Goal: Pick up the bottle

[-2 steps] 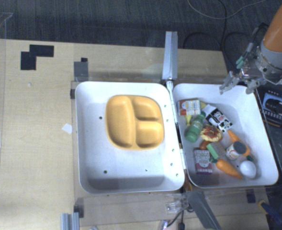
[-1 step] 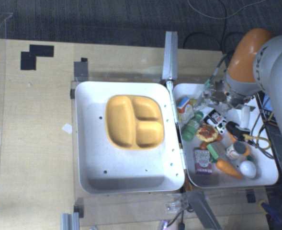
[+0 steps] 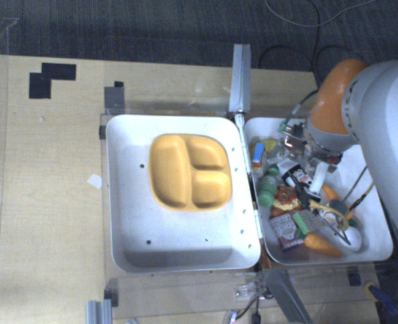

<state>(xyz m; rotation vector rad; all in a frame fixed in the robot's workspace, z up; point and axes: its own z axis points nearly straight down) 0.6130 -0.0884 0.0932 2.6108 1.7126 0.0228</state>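
Gripper (image 3: 305, 155) low over cluttered right bin (image 3: 381, 245), grip state unclear; green bottle (image 3: 269, 184) against left wall.

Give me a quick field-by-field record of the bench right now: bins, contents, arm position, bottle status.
left bin: holds a yellow divided tray, three compartments
right bin: crowded with small items
bottle: green, lying near the right bin's left wall
other items: blue-and-white packet, orange carrot-like piece, dark pouch
arm: over the right bin, reaching in from the right
hand: low among the clutter, just right of the bottle; finger state unclear
bottle held: not visibly
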